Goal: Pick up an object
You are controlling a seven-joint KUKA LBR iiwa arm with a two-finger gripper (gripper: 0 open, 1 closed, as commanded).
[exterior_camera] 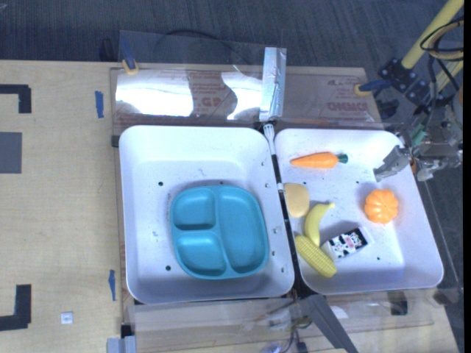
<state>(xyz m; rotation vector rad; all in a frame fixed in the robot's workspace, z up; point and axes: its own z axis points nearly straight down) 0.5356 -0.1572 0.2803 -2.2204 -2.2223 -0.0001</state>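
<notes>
The right bin (412, 267) holds an orange carrot (316, 160) with a green top at its far side. A pale yellow piece (296, 198), a banana (316, 222) and a corn cob (316, 256) lie along the bin's left side. A small black-and-white object (346, 244) rests beside the corn. A round orange fruit (381, 205) sits at the right. My gripper (388, 167) reaches in over the bin's far right rim, just above and behind the orange fruit, holding nothing that I can see.
The left bin (140, 168) holds a blue divided plate (218, 229). A clear panel with a metal post (273, 83) stands behind both bins. Yellow and black cables (434, 31) hang at the far right beside the arm.
</notes>
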